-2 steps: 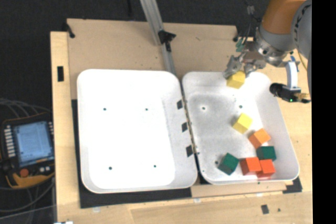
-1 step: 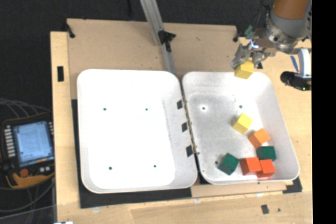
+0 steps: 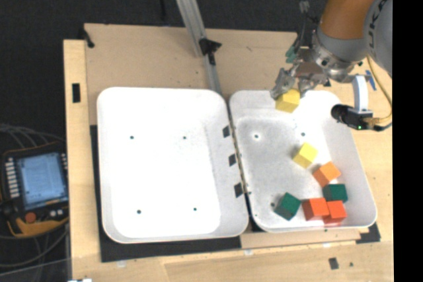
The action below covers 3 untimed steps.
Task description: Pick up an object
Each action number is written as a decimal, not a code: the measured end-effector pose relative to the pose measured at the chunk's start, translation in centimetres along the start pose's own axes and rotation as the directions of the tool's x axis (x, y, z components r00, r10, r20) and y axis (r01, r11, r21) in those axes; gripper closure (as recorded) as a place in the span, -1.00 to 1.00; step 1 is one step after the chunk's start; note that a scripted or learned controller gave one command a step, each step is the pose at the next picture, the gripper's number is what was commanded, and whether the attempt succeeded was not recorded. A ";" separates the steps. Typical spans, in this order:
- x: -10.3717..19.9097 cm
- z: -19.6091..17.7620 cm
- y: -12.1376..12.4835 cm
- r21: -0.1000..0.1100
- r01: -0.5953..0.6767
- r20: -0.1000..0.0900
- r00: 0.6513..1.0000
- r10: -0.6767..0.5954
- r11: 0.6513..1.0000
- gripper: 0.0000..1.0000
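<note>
The gripper pinches a yellow block above the right bin. Its hold looks shallow; a jolt might drop it

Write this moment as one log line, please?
arm: over right bin far edge | gripper: shut on yellow block, lifted | in bin: yellow, orange, red, green blocks | left bin: untouched

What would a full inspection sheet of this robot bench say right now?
Surface: wooden bench bearing left bin and right bin.
Job's things: yellow block between the gripper's fingers, above the right bin's far edge.
Clutter: second yellow block, orange blocks, green blocks in the right bin.
Grippers: gripper shut on the yellow block.
Cables: cables by the handheld screen.
Surroundings: slanted metal pole.
</note>
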<state>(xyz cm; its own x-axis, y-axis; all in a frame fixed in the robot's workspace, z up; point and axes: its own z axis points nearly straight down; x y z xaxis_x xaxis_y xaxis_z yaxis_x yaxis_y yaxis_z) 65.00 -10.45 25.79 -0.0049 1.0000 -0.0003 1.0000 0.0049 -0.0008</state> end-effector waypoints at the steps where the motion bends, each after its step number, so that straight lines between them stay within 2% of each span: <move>1: 4.8 1.4 -1.6 0.000 -0.002 0.000 1.000 0.002 1.000 1.00; 3: 14.0 0.2 -4.9 0.001 0.002 -0.002 1.000 -0.002 1.000 1.00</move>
<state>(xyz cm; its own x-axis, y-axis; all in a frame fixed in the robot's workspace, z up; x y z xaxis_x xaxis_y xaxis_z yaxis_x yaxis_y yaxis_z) 60.01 3.55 25.59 -0.0069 1.0000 0.0018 1.0000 0.0069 -0.0014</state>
